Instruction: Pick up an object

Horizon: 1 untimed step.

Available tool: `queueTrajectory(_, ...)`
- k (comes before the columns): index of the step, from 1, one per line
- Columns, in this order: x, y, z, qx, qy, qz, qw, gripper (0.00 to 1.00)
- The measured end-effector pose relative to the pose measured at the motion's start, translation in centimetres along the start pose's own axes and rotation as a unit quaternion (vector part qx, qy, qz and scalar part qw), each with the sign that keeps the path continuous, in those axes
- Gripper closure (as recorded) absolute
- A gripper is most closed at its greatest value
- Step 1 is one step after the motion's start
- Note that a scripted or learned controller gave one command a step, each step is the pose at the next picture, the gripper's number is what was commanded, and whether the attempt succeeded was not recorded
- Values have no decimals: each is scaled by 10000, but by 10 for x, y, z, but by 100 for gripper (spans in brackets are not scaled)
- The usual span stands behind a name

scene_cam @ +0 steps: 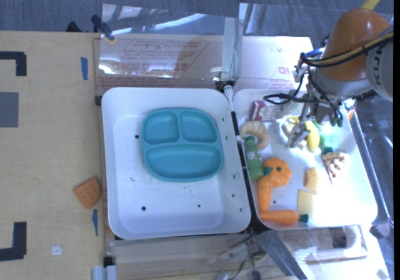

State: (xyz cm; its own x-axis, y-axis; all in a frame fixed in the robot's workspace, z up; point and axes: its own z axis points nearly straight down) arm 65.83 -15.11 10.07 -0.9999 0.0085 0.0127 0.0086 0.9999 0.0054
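Orange-banded arm's tool (304, 136) hangs low in right bin (362, 210), just beside yellow banana toy (312, 138); grip state can't tell. Orange carrot (279, 215) nr bin's front. Teal divided plate (182, 144) in left bin (125, 210).

Robot lab: taped bench (50, 122), bins (119, 210)

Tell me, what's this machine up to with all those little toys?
A robot arm reaches in from the right, its gripper hanging low over the right bin, which holds a heap of toy food. It sits just above a yellow banana, beside a bagel, a carrot and a pizza slice. Nothing looks lifted yet. The left bin holds a blue divided plate, and a small waffle lies outside on the bench.
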Motion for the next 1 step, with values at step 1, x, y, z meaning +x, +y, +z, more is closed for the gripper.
queueTrajectory(1, 14, 43, 11, 50, -71, 980, 9952, 0)
